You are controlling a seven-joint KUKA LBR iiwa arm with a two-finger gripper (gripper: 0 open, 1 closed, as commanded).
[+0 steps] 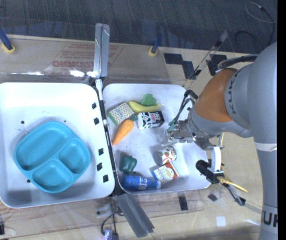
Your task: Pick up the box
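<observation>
2 white bins are seen side by side; the left bin (2, 134) holds a blue divided plate (52, 156), and the right bin (132, 90) holds the clutter. The gripper (179, 132) is placed low over the right part of the right bin, close above a small carton with red print (169, 155); whether its fingers are apart or together cannot be told, as they are masked by the wrist and cabling.

Several box-like things are present: the red-printed carton just beside the gripper, a second small carton (166, 173) near the bin's front wall, a black-and-white milk carton (150, 119) and a checked box (119, 114) by the banana (144, 106). The nearest carton is judged to be the target.

For a sound grasp, the tool should be centred over that carton, aligned across its narrow faces, and lowered fully before closing. Contact with the second carton, which lies touching or nearly touching it, should be avoided. The carrot (123, 131), green pepper (128, 163) and blue bottle (140, 183) lie well clear.
</observation>
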